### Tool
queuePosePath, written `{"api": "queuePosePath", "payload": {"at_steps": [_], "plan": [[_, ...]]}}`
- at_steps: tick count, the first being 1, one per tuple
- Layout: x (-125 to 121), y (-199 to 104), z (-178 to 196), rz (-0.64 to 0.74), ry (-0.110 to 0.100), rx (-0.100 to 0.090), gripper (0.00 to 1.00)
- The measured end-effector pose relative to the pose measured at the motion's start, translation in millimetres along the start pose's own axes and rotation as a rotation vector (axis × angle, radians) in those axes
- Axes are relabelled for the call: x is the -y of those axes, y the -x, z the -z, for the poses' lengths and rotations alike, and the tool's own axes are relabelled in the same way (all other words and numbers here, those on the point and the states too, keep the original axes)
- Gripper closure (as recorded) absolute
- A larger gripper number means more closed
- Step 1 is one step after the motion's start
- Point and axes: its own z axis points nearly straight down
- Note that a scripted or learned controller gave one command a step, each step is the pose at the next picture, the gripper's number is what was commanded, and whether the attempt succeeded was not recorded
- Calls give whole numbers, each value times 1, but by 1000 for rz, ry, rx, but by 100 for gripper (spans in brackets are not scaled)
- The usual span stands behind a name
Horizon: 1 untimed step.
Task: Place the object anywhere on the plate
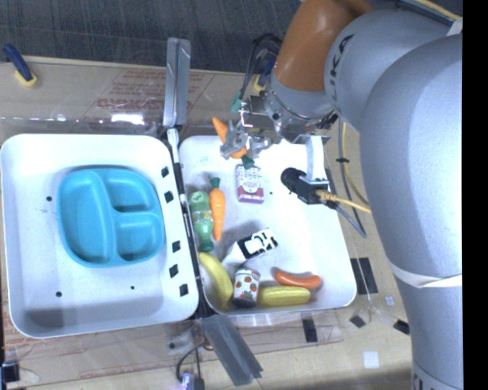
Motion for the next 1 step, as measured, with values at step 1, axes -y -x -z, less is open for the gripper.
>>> {"api": "queuePosePath", "payload": {"at_steps": [1], "plan": [[-33, 57, 18, -226, 6, 1, 100]]}}
